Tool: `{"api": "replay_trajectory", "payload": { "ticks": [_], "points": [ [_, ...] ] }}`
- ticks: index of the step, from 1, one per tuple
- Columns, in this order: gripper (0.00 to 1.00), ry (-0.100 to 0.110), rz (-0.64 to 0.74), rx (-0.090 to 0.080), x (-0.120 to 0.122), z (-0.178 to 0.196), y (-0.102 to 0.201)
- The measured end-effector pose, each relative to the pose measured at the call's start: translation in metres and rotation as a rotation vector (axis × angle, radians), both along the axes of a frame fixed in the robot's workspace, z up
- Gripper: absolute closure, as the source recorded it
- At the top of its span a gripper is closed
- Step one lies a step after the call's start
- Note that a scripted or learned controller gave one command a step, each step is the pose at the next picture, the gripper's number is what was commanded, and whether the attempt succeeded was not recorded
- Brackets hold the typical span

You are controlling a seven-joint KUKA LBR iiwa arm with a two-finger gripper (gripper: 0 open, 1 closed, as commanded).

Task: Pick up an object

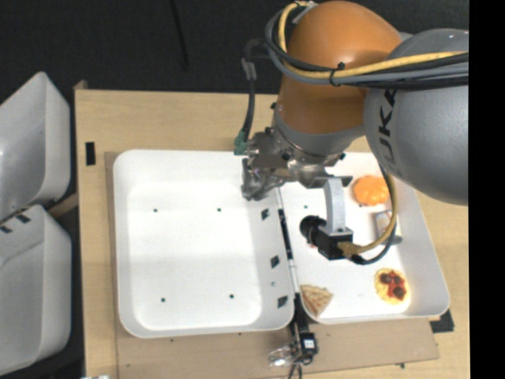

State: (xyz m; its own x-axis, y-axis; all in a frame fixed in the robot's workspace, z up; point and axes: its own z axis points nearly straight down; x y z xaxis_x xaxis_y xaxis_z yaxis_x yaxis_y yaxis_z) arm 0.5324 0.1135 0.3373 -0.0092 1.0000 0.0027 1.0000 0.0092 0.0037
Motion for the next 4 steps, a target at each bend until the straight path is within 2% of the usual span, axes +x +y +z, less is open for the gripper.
{"api": "replay_trajectory", "payload": {
  "ticks": [1,2,3,4],
  "points": [
    [1.0,-0.012,-0.014,-0.003,0.001,0.114,-0.072],
    [1.0,0.012,-0.012,-0.004,-0.042,0.028,-0.092],
    [1.0,-0.01,-0.001,0.0,-0.042,0.135,-0.041],
    [1.0,0.014,-0.012,-0.006,-0.043,0.021,-0.078]
  ]
}}
